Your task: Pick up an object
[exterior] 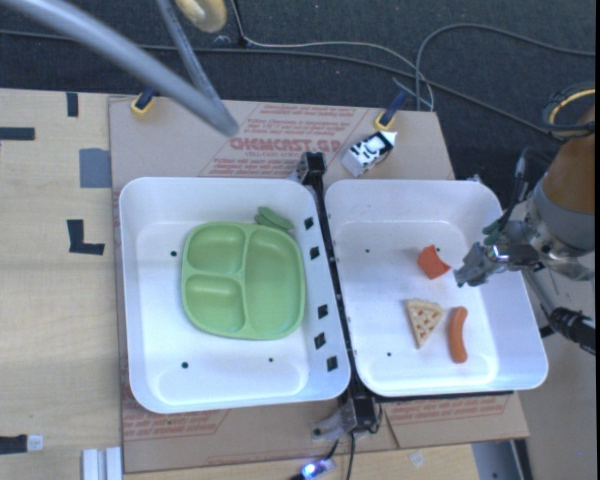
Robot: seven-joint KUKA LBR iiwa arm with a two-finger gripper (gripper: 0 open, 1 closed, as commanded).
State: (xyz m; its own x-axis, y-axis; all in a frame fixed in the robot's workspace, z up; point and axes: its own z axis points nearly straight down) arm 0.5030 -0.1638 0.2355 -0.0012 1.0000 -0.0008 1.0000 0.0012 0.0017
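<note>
One fixed camera looks down at a slant from above the bench [40, 268], taking in both white bins [140, 298] whole.

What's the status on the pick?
Gripper over right bin, holding nothing seen. Red piece just beside it; waffle wedge and sausage nearer the front. Nothing blocking.
</note>
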